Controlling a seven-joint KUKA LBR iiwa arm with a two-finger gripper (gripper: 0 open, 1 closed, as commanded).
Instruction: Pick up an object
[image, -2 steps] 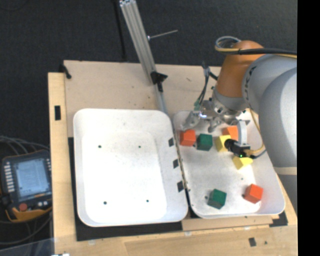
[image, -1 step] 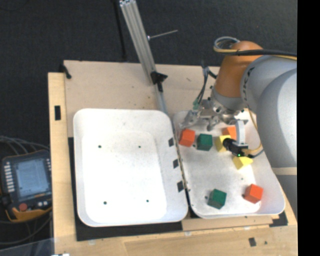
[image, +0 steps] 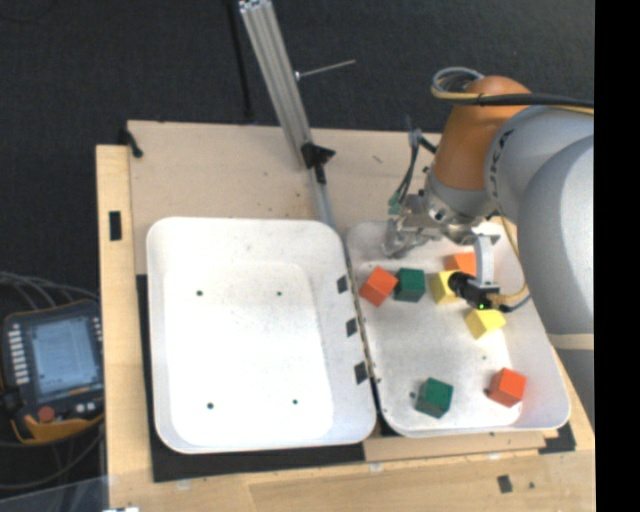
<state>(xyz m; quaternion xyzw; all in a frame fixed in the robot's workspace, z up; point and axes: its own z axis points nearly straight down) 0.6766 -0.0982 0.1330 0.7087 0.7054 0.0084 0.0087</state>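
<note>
Left bin (image: 170, 300) bare; all the blocks in the right bin (image: 520, 330). Orange block (image: 378, 286) and green block (image: 409, 285) side by side near the far-left corner, touching. Just beyond them, gripper (image: 404, 237) low at the far rim, holding nothing visible; finger spread impossible to judge. Nearest targets directly nearward of the tool. Further right, yellow block (image: 486, 322).
</note>
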